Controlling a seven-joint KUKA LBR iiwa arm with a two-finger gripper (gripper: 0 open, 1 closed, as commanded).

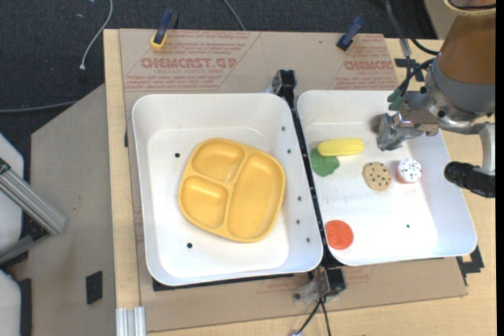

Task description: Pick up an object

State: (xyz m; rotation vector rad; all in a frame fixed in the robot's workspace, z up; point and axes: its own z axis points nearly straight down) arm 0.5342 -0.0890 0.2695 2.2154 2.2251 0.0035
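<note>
The right bin (pixel 441 228) holds several small items: a yellow corn cob (pixel 340 146), a green leafy piece (pixel 324 164) touching its left end, a chocolate-chip cookie (pixel 377 175), a small white and pink spotted piece (pixel 409 170) and a red disc (pixel 339 234). My gripper (pixel 389 134) hangs over the bin's far part, just right of the corn cob and above the cookie. I see nothing held in it. The grey arm with its orange band (pixel 471 35) reaches in from the upper right.
A yellow three-compartment plate (pixel 232 189) lies in the left bin (pixel 143 118). A black part (pixel 472 178) juts over the right bin's right rim. Blue clamps (pixel 163 27) (pixel 350 33) hold the cardboard's far edge. Cables run across the dark floor behind.
</note>
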